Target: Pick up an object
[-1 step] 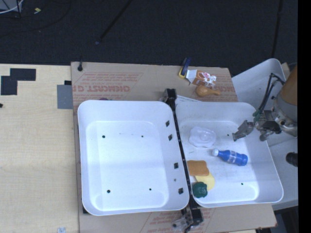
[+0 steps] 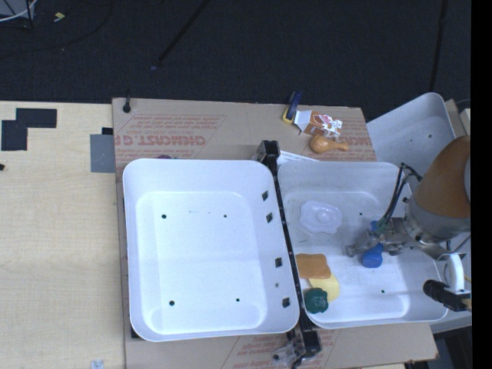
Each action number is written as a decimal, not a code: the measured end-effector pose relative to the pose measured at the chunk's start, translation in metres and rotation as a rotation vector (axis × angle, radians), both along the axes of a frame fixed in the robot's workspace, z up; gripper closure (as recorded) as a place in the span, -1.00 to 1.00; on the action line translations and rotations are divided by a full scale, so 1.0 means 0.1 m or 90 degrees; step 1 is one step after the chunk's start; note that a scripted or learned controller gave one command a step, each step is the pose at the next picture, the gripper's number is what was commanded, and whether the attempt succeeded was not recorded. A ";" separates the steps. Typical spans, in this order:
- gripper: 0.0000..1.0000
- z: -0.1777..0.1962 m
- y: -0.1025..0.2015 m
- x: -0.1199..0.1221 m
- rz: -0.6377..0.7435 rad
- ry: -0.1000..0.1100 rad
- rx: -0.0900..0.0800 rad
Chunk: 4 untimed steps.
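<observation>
The gripper (image 2: 367,246) is low in the right bin (image 2: 350,177), just above or maybe touching a small blue object (image 2: 372,259), but whether it has closed on it I cannot tell, so the pick looks not yet done.

Orange toy (image 2: 326,144) on cardboard (image 2: 192,133), perhaps a duck.

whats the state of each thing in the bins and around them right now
left white bin: sits flat on the bench
right white bin: holds every item below
clear plastic lid: lying flat mid-bin
blue round object: on the bin floor, right under the gripper
orange-brown block: flat, touching the yellow block
dark green lump: at the front wall, against the yellow block
gripper: low over the blue object
</observation>
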<state>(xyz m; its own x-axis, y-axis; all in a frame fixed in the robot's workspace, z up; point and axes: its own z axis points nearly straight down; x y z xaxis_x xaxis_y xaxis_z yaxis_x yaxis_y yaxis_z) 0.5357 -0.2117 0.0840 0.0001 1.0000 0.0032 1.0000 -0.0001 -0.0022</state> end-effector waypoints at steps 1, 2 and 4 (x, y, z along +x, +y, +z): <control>-1.00 0.03 0.25 -0.24 -0.001 0.002 0.000; 1.00 0.14 0.22 -0.23 -0.004 0.000 -0.001; 1.00 1.41 1.42 -0.14 0.003 0.003 0.000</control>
